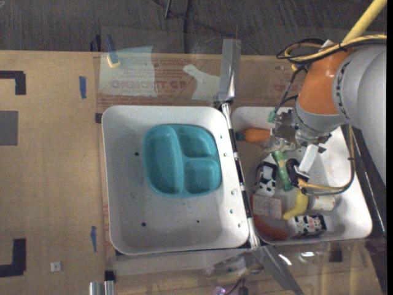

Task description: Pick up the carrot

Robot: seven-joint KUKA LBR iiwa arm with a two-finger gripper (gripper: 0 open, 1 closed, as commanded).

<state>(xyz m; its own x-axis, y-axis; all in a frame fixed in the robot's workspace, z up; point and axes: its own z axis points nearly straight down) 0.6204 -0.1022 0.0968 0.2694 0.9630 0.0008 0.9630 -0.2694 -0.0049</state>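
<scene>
- Two white bins sitting side by side on the bench: left bin (120,183) holding a teal divided plate (182,159) near its middle, right bin (356,223) crowded with small things.
- Lying in the right bin's upper-left corner, just right of the divider between the bins: the carrot (255,135), orange, green end pointing toward the left bin.
- Hanging over the right bin, just right of the carrot: the gripper (284,135), grey arm and orange band (322,85) reaching in from the right above it.
- Touching or nearly touching the carrot's right end, gripper hardware overlapping it; not possible to tell whether the claw is apart, together or clamped on anything.
- Resting below the gripper, toward the right bin's middle: a green stick-shaped item (282,171) and a black-and-white patterned item (266,178).
- Lying further down, toward the right bin's lower edge: a yellow banana (296,205), a red item (270,217), and a second black-and-white piece (309,224).
- Trailing past the arm's orange band: black and yellow cables (304,48).
</scene>
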